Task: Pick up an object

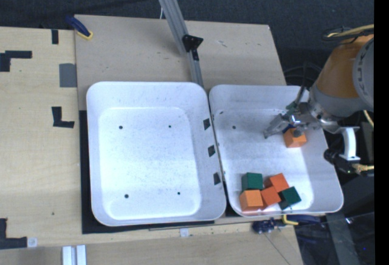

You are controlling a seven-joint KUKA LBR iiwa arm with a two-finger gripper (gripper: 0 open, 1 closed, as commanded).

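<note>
My gripper point(281, 130) hangs over the upper right part of the right bin point(243, 99) and stands open, with one finger point(269, 132) reaching left. An orange block point(295, 138) lies on the bin floor right beside the other finger, at the gripper's lower right; I do not see it clasped. At the bin's front sits a cluster of blocks: a green block point(252, 181), an orange block point(251, 199), another orange block point(278, 185) and a dark green block point(290, 197).
The left bin point(97, 136) lies beside the right one. A slanted metal rod point(173, 8) with a black clamp point(192, 43) rises behind the bins. The arm's orange band point(340, 75) is at the right edge.
</note>
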